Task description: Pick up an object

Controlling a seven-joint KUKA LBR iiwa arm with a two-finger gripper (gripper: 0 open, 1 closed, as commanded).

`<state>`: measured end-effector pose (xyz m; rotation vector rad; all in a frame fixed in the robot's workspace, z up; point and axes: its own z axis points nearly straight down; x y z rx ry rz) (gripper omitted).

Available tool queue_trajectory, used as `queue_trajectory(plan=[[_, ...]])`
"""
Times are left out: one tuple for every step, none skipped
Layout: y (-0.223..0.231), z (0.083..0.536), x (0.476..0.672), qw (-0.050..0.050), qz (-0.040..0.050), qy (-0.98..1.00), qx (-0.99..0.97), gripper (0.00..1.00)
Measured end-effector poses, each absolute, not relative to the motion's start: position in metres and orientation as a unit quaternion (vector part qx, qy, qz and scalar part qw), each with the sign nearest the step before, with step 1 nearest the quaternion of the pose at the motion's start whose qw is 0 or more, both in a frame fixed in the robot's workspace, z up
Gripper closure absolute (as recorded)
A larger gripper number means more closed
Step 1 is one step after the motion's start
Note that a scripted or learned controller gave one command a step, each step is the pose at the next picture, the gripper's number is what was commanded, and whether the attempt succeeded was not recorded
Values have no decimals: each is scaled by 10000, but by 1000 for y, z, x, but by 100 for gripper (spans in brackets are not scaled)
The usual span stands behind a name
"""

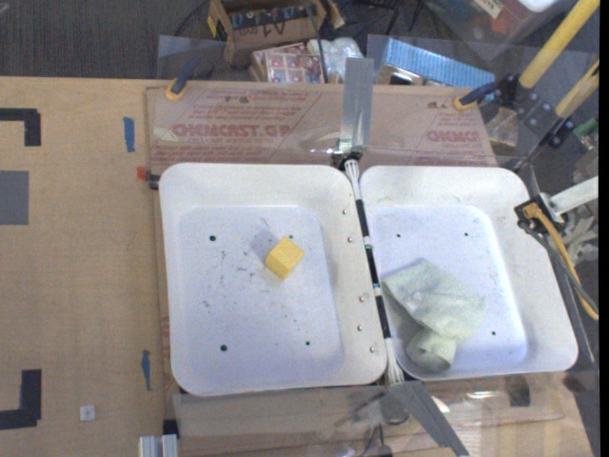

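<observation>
Camera view, 1 frame, looking down at a slant.

- Landmark: centre seam [366,255], the dark line where the 2 white bins meet.
- Left bin [173,255] lies directly left of the seam. 1 small yellow block [284,257] sits on its floor, left of the seam and apart from it, about level with the seam's middle. It rests tilted, corner toward the camera, with a faint shadow up-left of it. It touches no wall. The floor around it carries dark specks and scuff marks.
- Right bin [428,174] lies directly right of the seam. A crumpled pale green bag [440,298] lies just right of the seam's lower half. A rounded pale cup-like piece [430,350] touches the bag's near edge, by the bin's front wall. What exactly it is, I cannot tell.
- Beyond the seam's far end, a grey metal strip [357,103] stands up, over a cardboard sheet [247,127] with red lettering.
- Far left of the seam: bare wooden bench [76,255] with a strip of blue tape [128,133].
- Far right of the seam, past the right bin's rim: cables and a yellow bar [571,27].
- Gripper opening: cannot tell.
</observation>
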<state>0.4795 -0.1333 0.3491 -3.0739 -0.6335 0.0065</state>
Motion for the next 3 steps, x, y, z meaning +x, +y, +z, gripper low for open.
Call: queue_trajectory(plan=[[-122,321,501,17,18,-3229,-9464,100],[-9,394,480,-6,-6,-4554,-8903,100],[125,347,479,8,16,-4151,-9098,100]])
